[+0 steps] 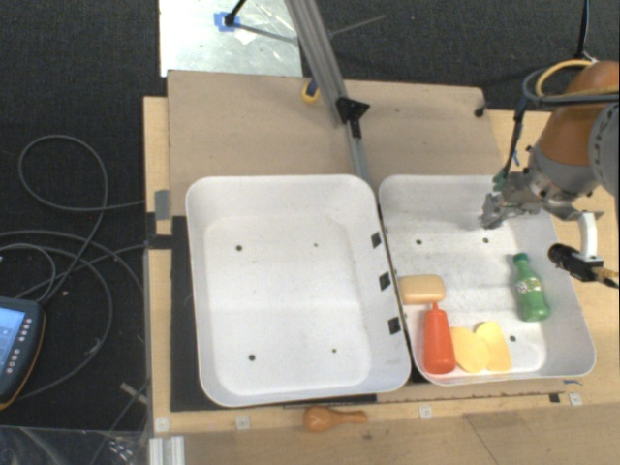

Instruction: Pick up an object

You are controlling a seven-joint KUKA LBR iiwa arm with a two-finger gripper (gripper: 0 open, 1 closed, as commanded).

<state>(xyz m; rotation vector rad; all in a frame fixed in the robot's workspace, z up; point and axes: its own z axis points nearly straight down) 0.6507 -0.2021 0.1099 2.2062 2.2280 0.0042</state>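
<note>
From the camera view, your claw [496, 213] is hovering over the right bin's [455, 201] far end; I cannot tell its state. Nothing is lifted: the green bottle [530, 287] is lying nearby, awaiting grasping.

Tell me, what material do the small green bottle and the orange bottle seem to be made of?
The small green bottle: probably glossy plastic, judging by its even colour and pale highlights. The orange bottle: probably smooth plastic too, uniformly coloured with a soft sheen. The picture is too coarse for certainty.
</note>
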